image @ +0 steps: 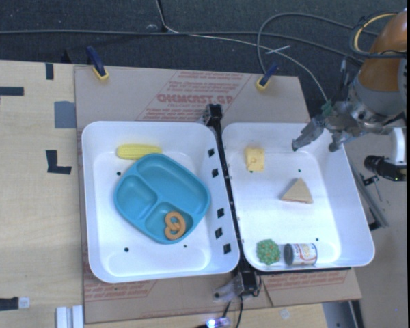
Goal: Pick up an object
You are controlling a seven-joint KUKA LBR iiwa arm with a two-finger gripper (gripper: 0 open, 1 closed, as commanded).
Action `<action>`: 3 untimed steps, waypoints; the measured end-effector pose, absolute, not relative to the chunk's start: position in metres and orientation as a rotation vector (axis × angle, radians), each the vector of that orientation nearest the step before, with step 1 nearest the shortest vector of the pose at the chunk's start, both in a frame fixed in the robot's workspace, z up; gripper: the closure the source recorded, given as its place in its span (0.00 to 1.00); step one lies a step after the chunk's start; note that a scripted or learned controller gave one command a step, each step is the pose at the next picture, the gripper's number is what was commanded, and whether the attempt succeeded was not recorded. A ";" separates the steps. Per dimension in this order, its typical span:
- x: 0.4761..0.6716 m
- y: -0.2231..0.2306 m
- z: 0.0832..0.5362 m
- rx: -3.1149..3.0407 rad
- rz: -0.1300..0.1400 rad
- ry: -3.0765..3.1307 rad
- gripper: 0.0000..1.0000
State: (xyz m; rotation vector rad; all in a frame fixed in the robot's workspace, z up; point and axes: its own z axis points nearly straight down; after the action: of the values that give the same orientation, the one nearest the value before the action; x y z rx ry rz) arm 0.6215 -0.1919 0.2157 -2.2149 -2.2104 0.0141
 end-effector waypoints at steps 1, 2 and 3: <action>0.624 -0.191 0.224 -2.219 0.002 -2.222 0.00; 0.628 -0.192 0.161 -2.217 0.007 -2.222 0.00; 0.630 -0.200 0.103 -2.217 0.007 -2.221 0.00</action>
State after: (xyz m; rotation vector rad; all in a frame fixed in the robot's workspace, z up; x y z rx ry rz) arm 0.6299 -0.2003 0.1026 -2.2175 -2.2206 0.0070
